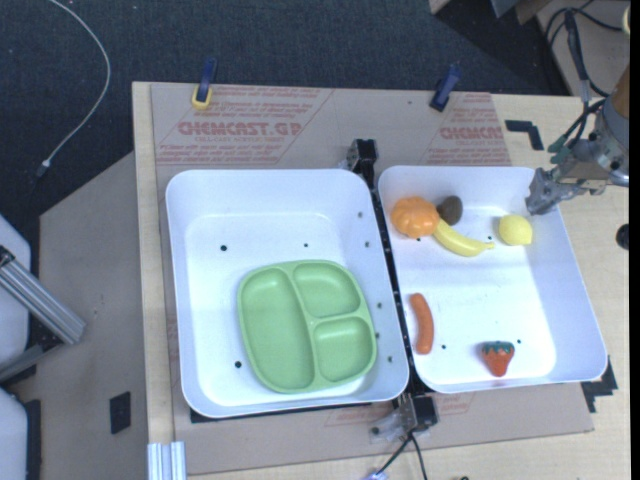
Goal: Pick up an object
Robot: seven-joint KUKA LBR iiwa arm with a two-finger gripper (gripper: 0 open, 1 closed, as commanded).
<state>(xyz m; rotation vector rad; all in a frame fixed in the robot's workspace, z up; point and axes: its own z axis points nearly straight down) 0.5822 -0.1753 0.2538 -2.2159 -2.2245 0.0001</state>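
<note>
Camera view from above: we see two smooth, shallow white bins side by side on the table [300, 118]. Our left bin [200, 268] carries a glossy green divided plate [305, 323] with three compartments. Our right bin [560, 298] holds a round orange [412, 215], a curved yellow banana [460, 241], a small lemon [514, 230], a dark brown lump [450, 208], a slim orange-red sausage shape [422, 322] and a strawberry [498, 356]. Our claw [545, 196] hangs over that bin's far right rim, just beside the lemon; we cannot tell how far it is open, and nothing is visibly in it.
</note>
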